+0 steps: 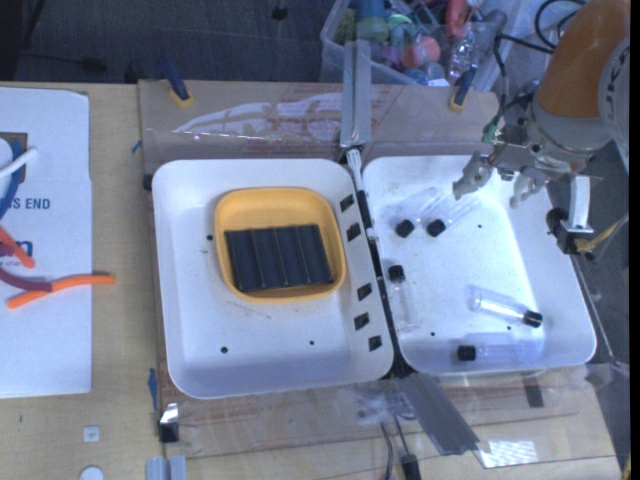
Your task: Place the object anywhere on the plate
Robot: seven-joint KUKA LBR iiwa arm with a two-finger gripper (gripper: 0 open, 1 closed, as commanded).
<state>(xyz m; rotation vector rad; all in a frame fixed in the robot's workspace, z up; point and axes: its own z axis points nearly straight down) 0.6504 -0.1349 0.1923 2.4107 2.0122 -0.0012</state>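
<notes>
My claw [495,180] hangs over the upper right part of the right bin [560,313], with my orange-banded arm [590,58] coming in from the right edge. Its two fingers [470,180] stand apart, pointing down and slightly left, with nothing between them.

Just left of my fingertips lie two clear vials with black caps [420,213], close to the bin's upper left area. Another capped vial [505,308] lies at a slant near the lower right, one more [495,351] rests along the front wall, and one [397,288] hugs the divider side. The middle of the right bin floor is bare and gives me room.

In the left bin [190,348] sits the yellow plate [275,208], with a dark ribbed block [278,258] covering much of its middle. Bare white floor surrounds the plate on all sides. Black clips [362,263] line the raised edge between the bins.
</notes>
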